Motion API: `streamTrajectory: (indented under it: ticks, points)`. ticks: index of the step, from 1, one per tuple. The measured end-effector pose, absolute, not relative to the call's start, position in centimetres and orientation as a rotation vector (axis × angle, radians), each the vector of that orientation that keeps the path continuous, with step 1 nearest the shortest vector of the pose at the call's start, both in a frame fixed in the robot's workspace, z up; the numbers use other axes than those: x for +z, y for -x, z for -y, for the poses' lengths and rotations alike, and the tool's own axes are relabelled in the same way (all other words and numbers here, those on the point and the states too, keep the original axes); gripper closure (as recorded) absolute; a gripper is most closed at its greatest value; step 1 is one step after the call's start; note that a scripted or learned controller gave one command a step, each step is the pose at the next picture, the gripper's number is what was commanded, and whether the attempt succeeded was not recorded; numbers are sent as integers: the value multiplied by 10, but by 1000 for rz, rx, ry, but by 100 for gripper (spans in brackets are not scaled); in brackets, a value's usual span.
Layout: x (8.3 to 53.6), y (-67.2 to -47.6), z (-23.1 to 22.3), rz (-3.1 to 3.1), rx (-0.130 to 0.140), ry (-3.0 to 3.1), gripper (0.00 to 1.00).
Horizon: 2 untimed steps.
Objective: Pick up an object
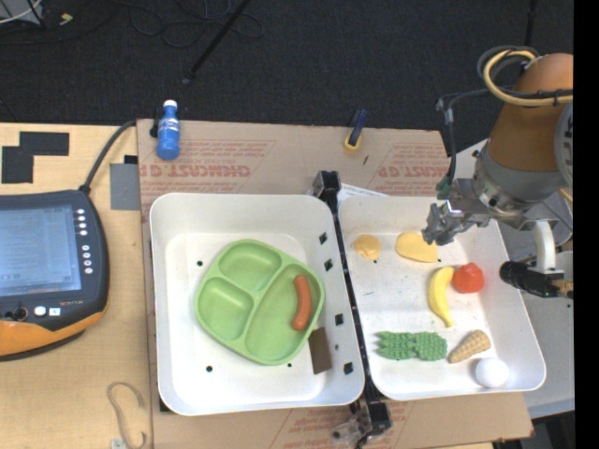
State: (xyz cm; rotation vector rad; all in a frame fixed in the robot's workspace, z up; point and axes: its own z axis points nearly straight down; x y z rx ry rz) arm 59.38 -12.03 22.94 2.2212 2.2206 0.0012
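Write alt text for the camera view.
A grey robot arm's gripper hovers at a yellow food piece in the right white bin, which also holds a banana, tomato and other toy foods. The left bin holds a green divided plate with a sausage.

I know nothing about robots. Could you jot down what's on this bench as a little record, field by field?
left bin: holds a green divided plate with a toy sausage in its right compartment
right bin: holds a small yellow piece, a flat yellow piece, a banana, a red tomato, a green bumpy item, an ice cream cone, a white ball
gripper: low over the right bin's far side, beside the flat yellow piece
behind the bins: a blue bottle
left of the bins: a tablet-like controller
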Motion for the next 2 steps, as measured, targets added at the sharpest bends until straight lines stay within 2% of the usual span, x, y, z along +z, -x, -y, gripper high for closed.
streamTrajectory:
  ticks: [2]
  points:
    - [230, -535, 32, -2229, -3, -2222, 100]
